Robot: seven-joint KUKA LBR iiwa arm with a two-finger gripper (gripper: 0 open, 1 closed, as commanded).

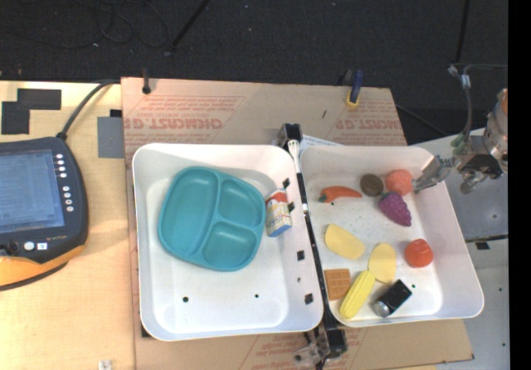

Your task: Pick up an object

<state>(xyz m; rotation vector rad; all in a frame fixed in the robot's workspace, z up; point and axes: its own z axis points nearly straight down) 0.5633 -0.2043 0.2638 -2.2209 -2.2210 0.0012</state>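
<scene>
The right bin [460, 294] holds several toy foods: a red chili [340, 192], a brown round piece [372, 185], a pink-orange ball [398, 181], purple grapes [395, 208], a yellow slice [343, 241], a red tomato [418, 253], a corn cob [357, 294], a tan cracker [337, 282] and a black block [392, 297]. My gripper [452, 172] hangs over that bin's upper right rim, just right of the pink-orange ball. Its fingers are spread open with nothing between them.
The left bin [158, 294] holds a teal divided plate [211, 218] and a small can [279, 215] leaning at its right wall. A black divider [300, 219] runs between the bins. A tablet pendant [37, 194] lies on the bench at far left.
</scene>
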